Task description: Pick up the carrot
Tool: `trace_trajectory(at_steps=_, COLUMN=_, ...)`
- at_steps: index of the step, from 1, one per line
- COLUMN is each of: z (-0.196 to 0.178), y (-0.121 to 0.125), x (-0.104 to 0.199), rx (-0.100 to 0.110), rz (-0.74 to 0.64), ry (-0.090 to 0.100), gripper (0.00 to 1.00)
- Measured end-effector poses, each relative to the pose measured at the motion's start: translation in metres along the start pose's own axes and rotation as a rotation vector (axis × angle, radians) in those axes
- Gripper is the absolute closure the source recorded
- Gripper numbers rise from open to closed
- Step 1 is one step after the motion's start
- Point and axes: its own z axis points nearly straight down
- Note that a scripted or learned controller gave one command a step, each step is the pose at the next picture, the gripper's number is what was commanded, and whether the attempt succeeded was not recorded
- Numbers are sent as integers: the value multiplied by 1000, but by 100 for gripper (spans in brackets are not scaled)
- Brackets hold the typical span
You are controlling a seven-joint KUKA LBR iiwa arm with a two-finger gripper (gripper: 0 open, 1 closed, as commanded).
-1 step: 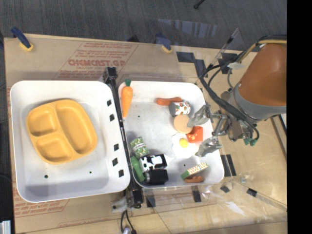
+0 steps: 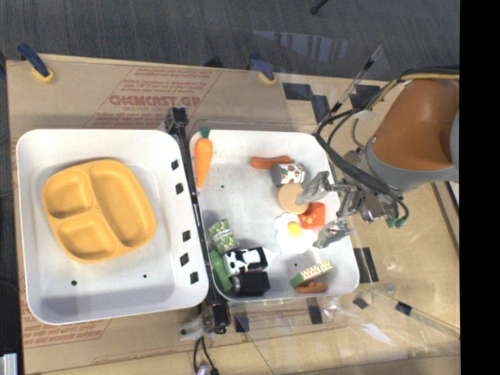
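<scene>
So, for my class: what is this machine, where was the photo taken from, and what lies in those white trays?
The camera looks down at a slant from above the bench. The grey and orange shape at the right is a robot arm; its two-finger gripper is open above the right bin, holding nothing. That bin holds toy food: a carrot by its left wall, a sausage, a fried egg, a red block and small packets. The left bin holds a yellow divided plate. The carrot is the arm's target.
</scene>
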Motion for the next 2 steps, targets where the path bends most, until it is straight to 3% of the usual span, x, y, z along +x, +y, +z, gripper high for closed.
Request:
trace_trajectory(at_steps=1, z=60, y=-1, x=-23, rx=-1, rz=-547, ry=-2, gripper=0)
trace_trajectory(at_steps=2, z=114, y=-3, x=-41, rx=-2, rz=-687, ry=0, gripper=0)
